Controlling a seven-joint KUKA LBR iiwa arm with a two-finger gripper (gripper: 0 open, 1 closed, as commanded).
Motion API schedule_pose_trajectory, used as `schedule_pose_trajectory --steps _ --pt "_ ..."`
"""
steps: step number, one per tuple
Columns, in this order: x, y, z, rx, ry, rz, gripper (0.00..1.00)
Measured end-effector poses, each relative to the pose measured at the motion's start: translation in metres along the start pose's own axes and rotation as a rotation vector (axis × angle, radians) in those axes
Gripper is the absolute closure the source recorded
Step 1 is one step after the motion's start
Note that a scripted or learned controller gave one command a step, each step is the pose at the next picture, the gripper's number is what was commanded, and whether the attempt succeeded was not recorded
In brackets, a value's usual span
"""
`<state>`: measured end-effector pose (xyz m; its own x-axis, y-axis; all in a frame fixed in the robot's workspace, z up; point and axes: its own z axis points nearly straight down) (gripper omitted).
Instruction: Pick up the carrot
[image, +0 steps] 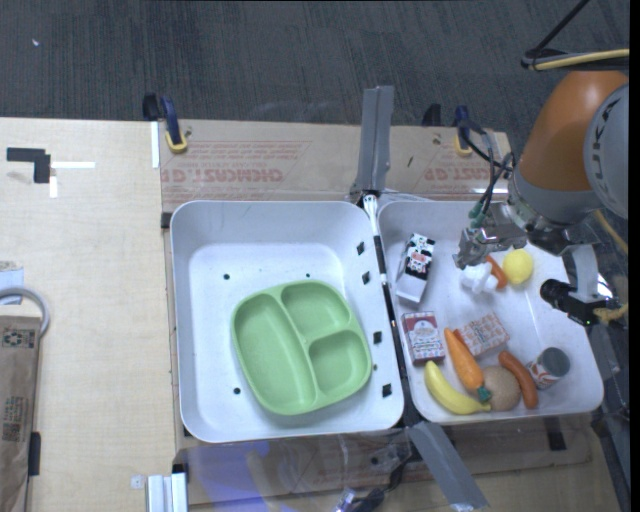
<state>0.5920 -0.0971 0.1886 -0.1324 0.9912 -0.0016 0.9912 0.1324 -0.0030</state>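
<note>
1. Two-finger metal gripper (481, 256) low over the upper part of the right shallow white bin (575, 400); open or closed, cannot tell from this slanted view.
2. Just beside it, a round yellow lemon-like fruit (518, 265).
3. Further left, a small black-and-white milk carton (416, 264).
4. Long orange carrot (463, 360) lying in the lower middle of the same bin, well apart from the gripper, between a red box (423, 336) and a curved yellow banana (450, 390).
5. Left bin (200, 250) holding a green divided plastic plate (300, 345).

Arm (590, 130) (right side) cut by frame edge
</note>
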Motion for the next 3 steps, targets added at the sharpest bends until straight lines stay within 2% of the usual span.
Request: schedule_pose_trajectory --steps 1,2,3 --pt "0.0 0.0 0.0 0.001 0.0 0.0 0.0" --pt "-0.011 -0.052 0.045 0.002 0.002 0.068 0.0" --pt "-0.006 -0.096 0.091 -0.019 -0.002 0.033 0.0"
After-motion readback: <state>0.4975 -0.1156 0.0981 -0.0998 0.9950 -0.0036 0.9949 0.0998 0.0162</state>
